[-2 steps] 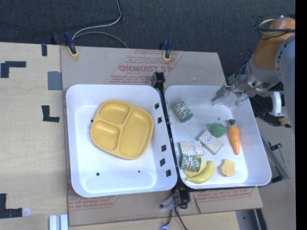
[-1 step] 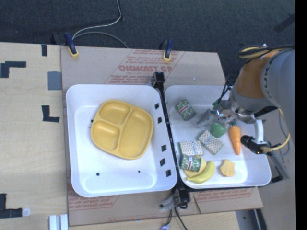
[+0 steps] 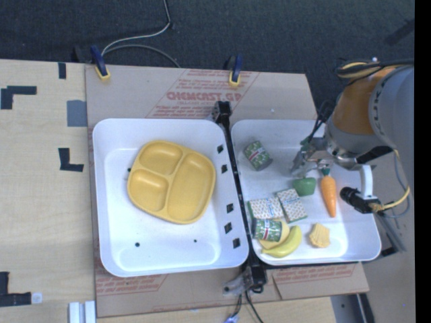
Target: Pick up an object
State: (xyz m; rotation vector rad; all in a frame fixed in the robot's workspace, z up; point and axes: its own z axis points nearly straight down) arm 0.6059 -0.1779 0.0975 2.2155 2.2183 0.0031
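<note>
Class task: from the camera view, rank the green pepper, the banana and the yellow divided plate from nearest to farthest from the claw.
1. Green pepper: just below the claw, right bin.
2. Banana: right bin's front edge.
3. Yellow divided plate: in the left bin.

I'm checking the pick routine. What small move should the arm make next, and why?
Probably a short drop straight down. The gripper hangs just above the green item in the right bin, with the carrot close beside it, so a straight descent looks likeliest to reach the green item without knocking the carrot.
</note>
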